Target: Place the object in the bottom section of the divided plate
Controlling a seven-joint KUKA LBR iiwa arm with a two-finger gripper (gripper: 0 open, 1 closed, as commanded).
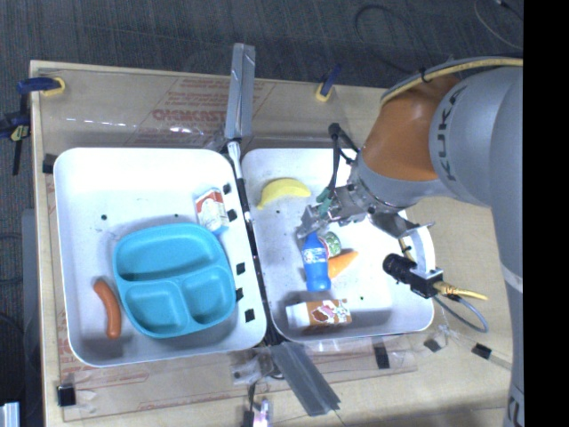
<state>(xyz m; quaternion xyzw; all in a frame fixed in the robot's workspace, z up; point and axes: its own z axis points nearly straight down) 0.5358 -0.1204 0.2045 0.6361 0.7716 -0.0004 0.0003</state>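
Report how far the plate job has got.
Done: nothing yet; the blue divided plate in the left bin holds no object in any section. In hand: the gripper is low in the right bin, right above the blue bottle and orange carrot; a grasp isn't evident. Left: secure an object, carry it across, set it in the plate's bottom section.

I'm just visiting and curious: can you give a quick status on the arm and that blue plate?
Gripper low in right bin, over blue bottle. Blue divided plate in left bin, sections bare. Sausage beside plate.
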